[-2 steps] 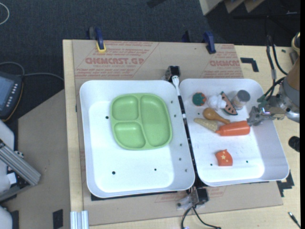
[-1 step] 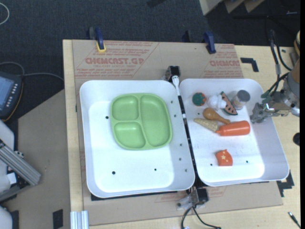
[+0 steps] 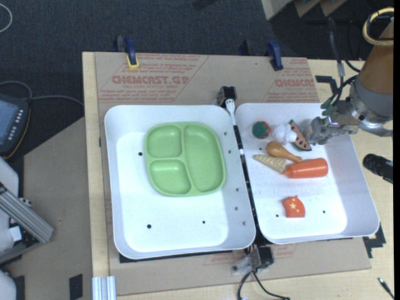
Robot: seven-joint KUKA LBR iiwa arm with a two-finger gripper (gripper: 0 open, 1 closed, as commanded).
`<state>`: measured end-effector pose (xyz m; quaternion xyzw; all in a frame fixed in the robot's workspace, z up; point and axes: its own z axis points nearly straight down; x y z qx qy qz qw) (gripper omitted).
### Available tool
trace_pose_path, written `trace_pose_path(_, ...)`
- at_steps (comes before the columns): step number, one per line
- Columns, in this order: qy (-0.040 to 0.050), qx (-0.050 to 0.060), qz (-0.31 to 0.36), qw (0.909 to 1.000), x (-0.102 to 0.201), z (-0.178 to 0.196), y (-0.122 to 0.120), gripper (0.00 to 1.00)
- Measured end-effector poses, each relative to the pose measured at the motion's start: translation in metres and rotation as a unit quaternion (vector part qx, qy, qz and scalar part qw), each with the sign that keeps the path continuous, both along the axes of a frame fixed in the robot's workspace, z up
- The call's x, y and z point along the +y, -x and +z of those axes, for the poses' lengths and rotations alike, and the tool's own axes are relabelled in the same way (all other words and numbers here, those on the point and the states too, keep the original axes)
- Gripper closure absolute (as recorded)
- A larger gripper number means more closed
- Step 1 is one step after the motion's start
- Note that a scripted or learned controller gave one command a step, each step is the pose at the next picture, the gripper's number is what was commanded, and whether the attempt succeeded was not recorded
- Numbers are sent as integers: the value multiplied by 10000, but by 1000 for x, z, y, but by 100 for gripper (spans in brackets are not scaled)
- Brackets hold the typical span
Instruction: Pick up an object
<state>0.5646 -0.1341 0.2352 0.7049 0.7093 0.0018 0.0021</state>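
Gripper (image 3: 322,129) low over the right bin (image 3: 350,220)
We see it beside a watermelon slice (image 3: 302,142); we cannot tell its state. A toy carrot (image 3: 307,168) lies just below it, inside the bin.

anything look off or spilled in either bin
Nothing stands out. The green divided plate lies flat in the left bin, slightly turned. The toy foods, among them an orange carrot-like piece and a small red piece, lie loose in the right bin, none spilled over the rims.
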Motion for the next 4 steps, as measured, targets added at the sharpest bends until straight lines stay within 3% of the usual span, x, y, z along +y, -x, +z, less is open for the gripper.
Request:
trace_pose_path(2, -4, 4, -2, 10000, 82, 2, -54, 100)
trace_pose_path(3, 6, 7, -22, 10000, 92, -6, -71, 100)
trace_pose_path(4, -2, 44, -35, 10000, 92, -19, -57, 100)
